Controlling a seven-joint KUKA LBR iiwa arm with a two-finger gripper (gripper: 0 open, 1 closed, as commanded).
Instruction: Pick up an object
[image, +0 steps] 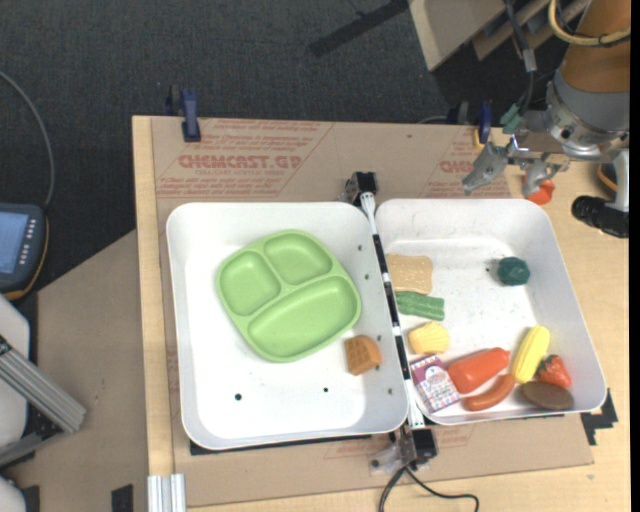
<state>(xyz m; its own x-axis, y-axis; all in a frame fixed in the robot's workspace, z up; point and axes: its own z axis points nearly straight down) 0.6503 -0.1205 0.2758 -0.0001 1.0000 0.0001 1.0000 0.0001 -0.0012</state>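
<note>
Two white bins on the table (150, 300), tool (512, 160) parked above the right bin's (560, 250) top edge.

Left bin (190, 300): green divided plate (288, 294), small brown bread chunk (363, 353) just off the plate's lower right corner. Right bin, going further right of the plate: toast slice (410, 272), green bean pod (419, 304), yellow piece (429, 337), pink carton (435, 384), carrot (478, 367), sausage (489, 394), corn cob (530, 352), dark green lump (513, 270). Tool holds nothing; fingers open or closed, can't tell.

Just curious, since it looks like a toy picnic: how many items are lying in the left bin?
2: a green divided plate in the middle of the left bin, and a small brown pastry just off the plate's lower right edge.
</note>
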